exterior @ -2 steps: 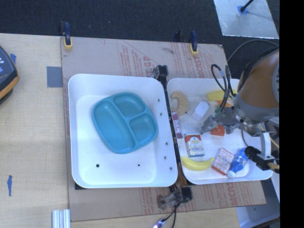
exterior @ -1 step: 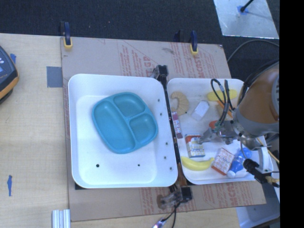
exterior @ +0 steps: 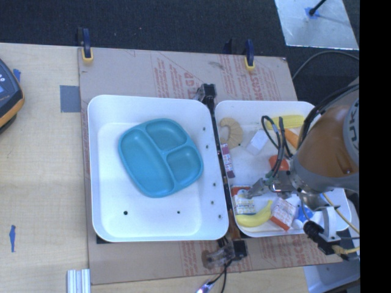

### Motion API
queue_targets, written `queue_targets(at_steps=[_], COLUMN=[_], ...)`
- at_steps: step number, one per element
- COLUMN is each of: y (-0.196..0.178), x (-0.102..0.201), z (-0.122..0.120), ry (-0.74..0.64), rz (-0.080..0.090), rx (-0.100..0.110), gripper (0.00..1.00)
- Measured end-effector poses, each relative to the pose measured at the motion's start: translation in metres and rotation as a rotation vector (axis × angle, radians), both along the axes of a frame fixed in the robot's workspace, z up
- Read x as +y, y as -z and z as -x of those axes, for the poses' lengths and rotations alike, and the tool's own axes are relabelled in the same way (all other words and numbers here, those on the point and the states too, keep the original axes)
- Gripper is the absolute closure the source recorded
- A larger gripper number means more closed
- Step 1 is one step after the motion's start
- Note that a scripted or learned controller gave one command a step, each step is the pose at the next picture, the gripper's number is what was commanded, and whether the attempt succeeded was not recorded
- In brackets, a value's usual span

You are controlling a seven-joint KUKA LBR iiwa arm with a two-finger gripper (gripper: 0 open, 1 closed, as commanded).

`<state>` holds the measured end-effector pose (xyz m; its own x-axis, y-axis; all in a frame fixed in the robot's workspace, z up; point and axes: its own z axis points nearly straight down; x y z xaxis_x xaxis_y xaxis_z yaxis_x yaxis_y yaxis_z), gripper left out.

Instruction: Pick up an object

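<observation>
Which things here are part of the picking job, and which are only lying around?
Part of the job:
gripper
banana
curved pastry
small packet

Lying around:
blue divided plate
left bin
blue clamps

Dark carpet floor (exterior: 153,11) — pale wood bench (exterior: 36,182), cardboard sheet (exterior: 183,72).

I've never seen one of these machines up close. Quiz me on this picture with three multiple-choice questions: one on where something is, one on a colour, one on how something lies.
1. Where is the divided plate?
A. left bin
B. right bin
C. on the bare bench

2. What colour is that plate?
A. red
B. blue
C. black

3. How does the banana lie?
A. in the left bin
B. on the plate
C. in the right bin, near its front edge

Answers: 1 A, the plate sits in the left bin. 2 B, it is plainly light blue. 3 C, the banana lies among the clutter below the gripper.
</observation>
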<state>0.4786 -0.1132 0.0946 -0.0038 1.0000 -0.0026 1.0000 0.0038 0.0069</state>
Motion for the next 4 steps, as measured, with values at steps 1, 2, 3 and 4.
queue_targets(at_steps=[1,2,3,4], y=[-0.01,-0.01,-0.001,0.005], x=[-0.001,-0.001,-0.005,0.0], z=[0.0,0.0,-0.092,-0.168], ry=[-0.003,-0.003,0.001,-0.005], rz=[0.001,0.0,-0.002,-0.012], rx=[0.002,0.002,0.001,0.065], gripper=[1.0,0.0,0.0,0.0])
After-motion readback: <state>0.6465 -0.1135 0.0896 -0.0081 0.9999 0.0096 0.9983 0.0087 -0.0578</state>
